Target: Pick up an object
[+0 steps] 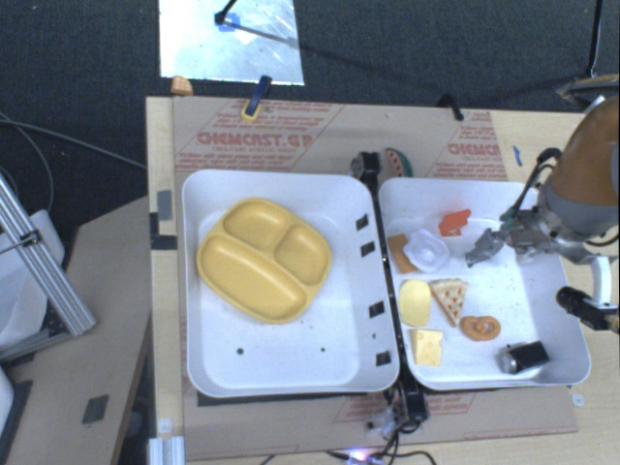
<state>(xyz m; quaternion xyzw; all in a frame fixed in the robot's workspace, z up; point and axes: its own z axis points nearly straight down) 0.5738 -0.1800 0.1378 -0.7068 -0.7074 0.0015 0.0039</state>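
Observation:
The right bin (572, 342) holds several small items. Among them are a red-orange piece (453, 223), a clear plastic cup (426, 251), a pale yellow piece (415, 302), a toast-like wedge (449, 299), a brown ring (480, 327), a yellow square (427, 347) and a black-and-silver cylinder (521, 357). My gripper (484, 248) reaches in from the right and hangs over the upper middle of this bin. It is just right of the clear cup and below the red-orange piece. I see nothing held in it.
The left bin (208, 356) carries a yellow divided plate (263, 258). A brown piece (396, 254) lies against the right bin's left wall. Black clips (371, 250) line the seam between the bins. The arm's grey body (581, 211) covers the right bin's upper right corner.

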